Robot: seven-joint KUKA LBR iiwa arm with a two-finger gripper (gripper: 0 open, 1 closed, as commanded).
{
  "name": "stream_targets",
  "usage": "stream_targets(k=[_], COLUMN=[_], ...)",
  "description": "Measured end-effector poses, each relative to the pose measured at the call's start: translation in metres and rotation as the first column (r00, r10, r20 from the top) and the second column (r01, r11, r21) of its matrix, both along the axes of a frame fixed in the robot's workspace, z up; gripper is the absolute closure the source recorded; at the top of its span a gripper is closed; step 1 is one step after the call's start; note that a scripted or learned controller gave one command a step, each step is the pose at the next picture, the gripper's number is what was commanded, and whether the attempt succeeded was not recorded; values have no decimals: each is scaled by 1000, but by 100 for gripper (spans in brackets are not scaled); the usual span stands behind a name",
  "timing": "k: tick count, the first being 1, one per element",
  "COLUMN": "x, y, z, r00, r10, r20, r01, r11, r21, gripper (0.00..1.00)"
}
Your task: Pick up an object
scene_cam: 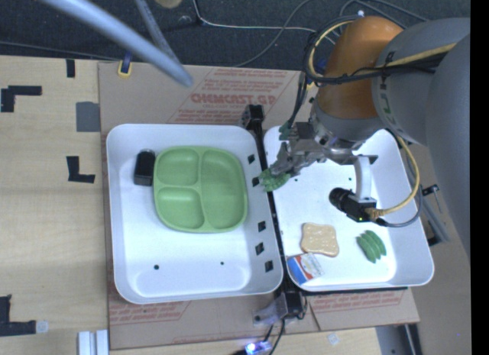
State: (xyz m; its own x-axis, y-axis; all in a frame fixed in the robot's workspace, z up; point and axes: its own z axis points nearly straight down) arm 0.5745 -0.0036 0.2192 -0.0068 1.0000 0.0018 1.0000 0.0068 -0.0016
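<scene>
My gripper (276,172) reaches down at the left edge of the right bin (405,269), by the divider between the two bins. A small green leafy object (272,181) sits pinched at the fingertips, and the fingers look shut on it. Further down the right bin lie a slice of toast (319,240), a green pea pod (372,246) and a small red, white and blue packet (306,268) at the lower left corner. The orange band of the arm (359,63) rises above the bin's back edge.
The left bin (130,269) holds a green divided plate (201,189) and a small black block (144,168) at the plate's left. A black part with a yellow cable (348,202) hangs over the right bin's middle. Cardboard lies under both bins.
</scene>
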Motion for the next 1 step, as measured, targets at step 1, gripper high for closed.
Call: stream_targets(k=[1], x=[-19], y=[51], z=[-9], r00=[1000], r10=[-1], r20=[-2], r01=[1], r11=[1000], r21=[-1], gripper=[100])
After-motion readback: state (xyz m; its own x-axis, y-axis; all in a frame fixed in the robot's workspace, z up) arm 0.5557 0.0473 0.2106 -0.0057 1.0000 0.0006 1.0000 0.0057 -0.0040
